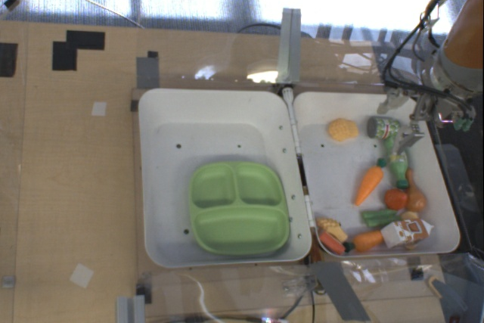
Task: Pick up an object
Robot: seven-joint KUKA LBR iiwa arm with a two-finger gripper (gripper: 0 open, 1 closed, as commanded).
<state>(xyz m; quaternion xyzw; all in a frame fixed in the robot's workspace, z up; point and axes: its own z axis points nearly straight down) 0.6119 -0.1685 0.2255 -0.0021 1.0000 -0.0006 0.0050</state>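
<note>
My gripper (402, 119) hangs over the far right part of the right bin (318, 163), its two fingers spread apart, so it is open with nothing between them. A small green-and-white can (384, 128) lies on its side just left of the fingers. Below the gripper stands a green bottle (398, 170), and an orange carrot (369, 185) lies to the bottle's left. A yellow cookie-like piece (342, 130) rests further left. Near the front lie a red tomato (395, 199), an orange fruit (417, 200), a green pepper (378, 218) and a white-and-brown carton (407, 232).
The left bin (166, 125) holds a green divided plate (238, 206). A hot-dog toy (331, 232) and a second carrot (368, 241) sit at the right bin's front edge. A grey post (290, 49) rises behind the wall between the bins. Black cables (412, 41) loop beside the arm.
</note>
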